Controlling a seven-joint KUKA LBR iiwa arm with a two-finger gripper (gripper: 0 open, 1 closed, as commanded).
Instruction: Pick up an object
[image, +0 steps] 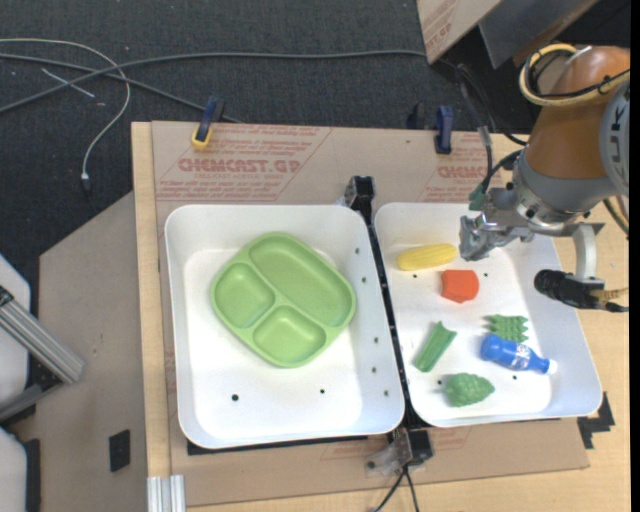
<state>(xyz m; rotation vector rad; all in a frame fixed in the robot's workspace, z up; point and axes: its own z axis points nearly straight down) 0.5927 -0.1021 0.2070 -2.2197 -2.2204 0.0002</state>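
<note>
My gripper (477, 240) hangs over the back of the right bin (575, 400), just right of a yellow corn cob (426, 257) and above an orange-red block (460, 286). Nothing shows between its fingers. Further forward in the same bin lie a green pea pod (435, 346), a green leafy piece (507, 326), a blue bottle (514, 354) and a green broccoli-like piece (467, 388).
A green sectioned plate (283, 298) sits in the left bin (200, 400). Blue clamps (207, 120) (444, 131) grip the back of the cardboard base. A black fixture (570, 288) juts in at the right bin's right edge. Cables lie on the dark floor behind.
</note>
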